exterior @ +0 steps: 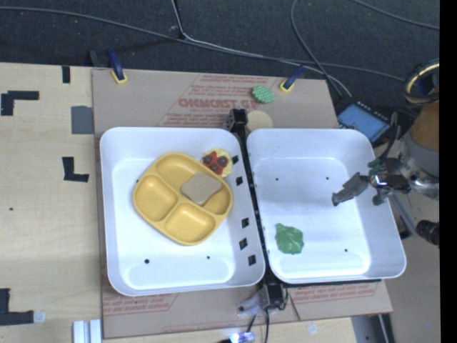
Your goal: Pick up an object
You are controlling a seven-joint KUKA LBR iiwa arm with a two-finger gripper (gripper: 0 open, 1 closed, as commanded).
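Observation:
A green leaf-shaped piece [289, 239] lies on the floor of the right bin [314, 145], near its front left. In the left bin [118, 191] sits a yellow divided plate [161, 191] with a tan square slice [201, 188] on it. A small red and dark item [217, 161] rests at the plate's far right edge. My gripper [361, 194] hangs over the right side of the right bin, above and to the right of the green piece. It is open, with nothing between its fingers [347, 191].
Outside the bins, a small green dotted object [263, 93] and a pale disc [261, 118] lie on the cardboard behind them. Blue clamps [116, 68] hold the cardboard. A blue box [364, 120] and cables sit at the back right.

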